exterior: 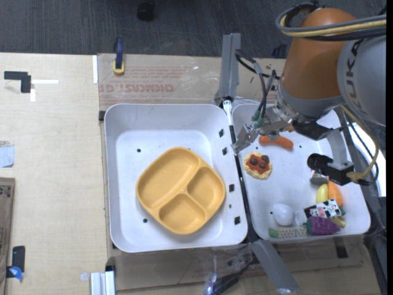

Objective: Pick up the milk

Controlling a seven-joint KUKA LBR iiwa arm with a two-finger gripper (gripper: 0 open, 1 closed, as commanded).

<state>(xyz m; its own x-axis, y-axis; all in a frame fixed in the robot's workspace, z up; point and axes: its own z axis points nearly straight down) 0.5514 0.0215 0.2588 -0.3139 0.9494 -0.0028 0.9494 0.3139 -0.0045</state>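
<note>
Milk (pixel 324 211): carton lying at right bin's (pixel 362 226) near edge, crowded by grapes (pixel 322 225) and banana (pixel 322 193); gripper (pixel 261 126): hovering far side near sausage (pixel 276 141), finger state impossible to tell; advising travel toward the carton, descending squarely, avoiding neighbours.

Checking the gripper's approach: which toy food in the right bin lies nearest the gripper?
The orange carrot, just right of the gripper; the small pizza lies lower, the rest farther.

Two bins side by side
Divided plate (pixel 180 191) lies in the bin (pixel 120 183) left of the gripper (pixel 253 129); milk (pixel 323 211) sits right, nearer the camera.
</note>
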